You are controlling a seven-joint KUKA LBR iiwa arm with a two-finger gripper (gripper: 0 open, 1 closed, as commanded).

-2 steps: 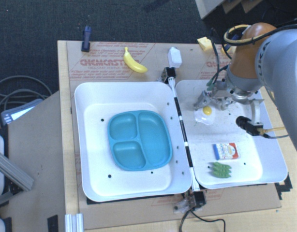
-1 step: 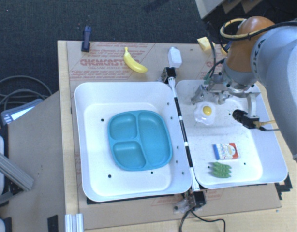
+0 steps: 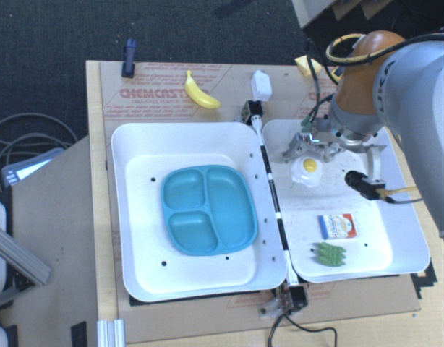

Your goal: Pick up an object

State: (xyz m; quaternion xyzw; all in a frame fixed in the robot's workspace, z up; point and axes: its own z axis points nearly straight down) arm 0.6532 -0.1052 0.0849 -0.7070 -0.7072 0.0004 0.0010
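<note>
Green toy (image 3: 329, 254) lies closest, in the right bin (image 3: 395, 248) by the counter's (image 3: 97, 194) near edge. A small packet (image 3: 339, 226) sits just beyond it, near but not touching. Further back in the same bin, toward the counter's far edge, a pale egg (image 3: 309, 168) with a yellow centre rests on the bin floor. The pincer (image 3: 309, 150) hangs right over it, on the grey arm (image 3: 417, 100) that reaches in from the counter's right side. From this slant the pincer overlaps the egg's far side. I cannot tell whether it touches the egg or stands just above it, nor whether it is wide or narrow. Nothing shows as gripped or raised.

The left bin (image 3: 135, 165) holds a three-part blue plate (image 3: 207, 210) about mid-bin. Behind that bin, near the counter's far edge, lies a banana (image 3: 200, 92).

Judging by the pincer's position, the egg is the thing being tried for. The step in hand looks like the approach or descent onto it, with the grasp not yet made. The next move calls for settling low enough to straddle the egg, closing on it, then lifting straight up. The egg looks low and flat and offers little to bite on. A close made too high would likely slide off its top, and one made off-centre could push it across the floor.
</note>
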